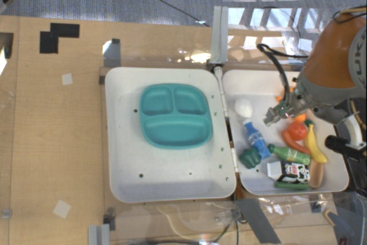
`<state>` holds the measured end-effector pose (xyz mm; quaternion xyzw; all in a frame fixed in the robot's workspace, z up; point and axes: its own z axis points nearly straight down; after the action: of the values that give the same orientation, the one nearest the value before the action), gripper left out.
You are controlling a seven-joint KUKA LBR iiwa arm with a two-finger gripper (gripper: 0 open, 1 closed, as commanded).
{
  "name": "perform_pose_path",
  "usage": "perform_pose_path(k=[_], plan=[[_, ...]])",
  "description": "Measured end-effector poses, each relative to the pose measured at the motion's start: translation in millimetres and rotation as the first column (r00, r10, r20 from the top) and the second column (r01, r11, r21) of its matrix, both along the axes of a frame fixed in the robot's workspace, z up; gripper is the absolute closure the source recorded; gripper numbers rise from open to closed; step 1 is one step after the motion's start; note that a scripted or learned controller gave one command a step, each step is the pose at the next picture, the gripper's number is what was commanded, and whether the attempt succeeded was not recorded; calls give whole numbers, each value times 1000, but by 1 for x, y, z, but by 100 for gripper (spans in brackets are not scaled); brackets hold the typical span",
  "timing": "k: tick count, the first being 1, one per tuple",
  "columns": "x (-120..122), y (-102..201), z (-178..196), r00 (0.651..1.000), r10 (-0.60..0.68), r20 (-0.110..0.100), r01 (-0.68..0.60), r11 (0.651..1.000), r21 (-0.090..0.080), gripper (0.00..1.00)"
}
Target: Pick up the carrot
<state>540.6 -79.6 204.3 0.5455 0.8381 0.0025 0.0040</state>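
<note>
The carrot (295, 130), orange with a bit of green at its top, lies in the right bin (252, 178), toward that bin's right side, just below and to the right of the gripper (277, 113). The gripper hangs low over the bin with its metal tips pointing down and left, close to the carrot's upper left edge; whether the fingers are spread or pressed together cannot be told from this slanted view, and nothing is visibly pinched between them. A yellow banana (314, 145) rests against the carrot's right side, and a green bottle (289, 154) lies just under it. Further left in the same bin sit a white egg (243, 107), a blue bottle (256, 139) and a dark green vegetable (249, 157). Near the bin's lower edge are a small black-and-white carton (296, 170) and a tan sausage-like piece (317, 174). The left bin (123, 140) holds a teal divided plate (175, 115), lying flat near its middle. Both bins stand side by side on the wooden desk (51, 140).
</note>
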Motion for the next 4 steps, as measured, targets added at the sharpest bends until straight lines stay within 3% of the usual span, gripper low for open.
perform_pose_path(k=[1,2,3,4], plan=[[20,130,-20,972,-235,-7,235,972,4,100],[-22,195,-110,766,-643,7,643,766,24,100],[3,165,-18,942,-335,-2,335,942,5,100],[13,87,142,957,-291,6,291,957,5,100]])
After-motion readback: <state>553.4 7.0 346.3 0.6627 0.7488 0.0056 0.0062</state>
